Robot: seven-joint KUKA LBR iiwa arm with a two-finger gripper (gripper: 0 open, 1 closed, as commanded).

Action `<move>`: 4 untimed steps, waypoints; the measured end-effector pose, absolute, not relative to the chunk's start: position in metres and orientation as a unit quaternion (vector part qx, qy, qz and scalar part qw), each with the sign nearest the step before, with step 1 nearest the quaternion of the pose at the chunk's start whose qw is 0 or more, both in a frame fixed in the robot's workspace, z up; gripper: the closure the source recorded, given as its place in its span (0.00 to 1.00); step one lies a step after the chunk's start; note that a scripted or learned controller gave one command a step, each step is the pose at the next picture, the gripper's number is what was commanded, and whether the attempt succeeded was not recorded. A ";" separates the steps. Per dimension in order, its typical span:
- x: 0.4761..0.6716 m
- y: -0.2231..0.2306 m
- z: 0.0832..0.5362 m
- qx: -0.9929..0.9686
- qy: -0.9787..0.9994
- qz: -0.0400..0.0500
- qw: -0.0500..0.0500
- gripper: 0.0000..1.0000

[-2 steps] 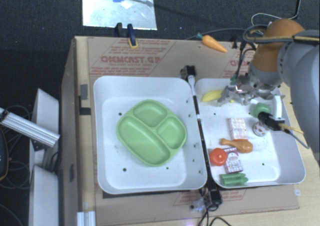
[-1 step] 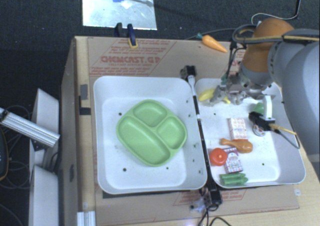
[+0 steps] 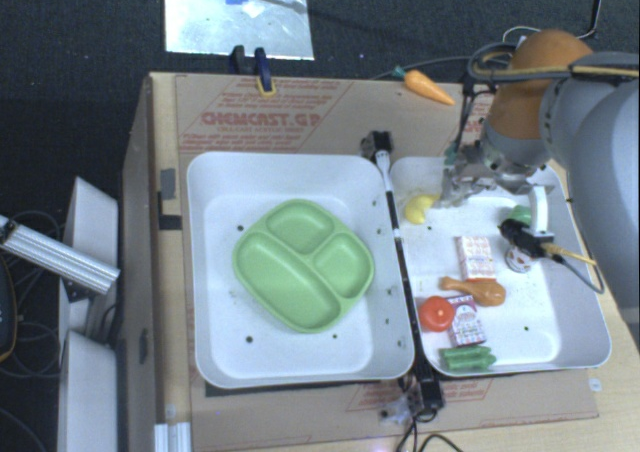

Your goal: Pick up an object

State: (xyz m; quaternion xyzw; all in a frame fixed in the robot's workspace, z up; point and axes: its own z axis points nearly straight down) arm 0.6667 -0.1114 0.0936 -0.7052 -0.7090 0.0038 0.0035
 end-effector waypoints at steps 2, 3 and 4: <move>0.667 -0.208 0.138 -0.706 -0.708 0.000 -0.003 0.00; 0.669 -0.174 0.084 -0.706 -0.709 0.000 0.000 0.00; 0.669 -0.122 0.085 -0.705 -0.709 -0.001 -0.001 0.00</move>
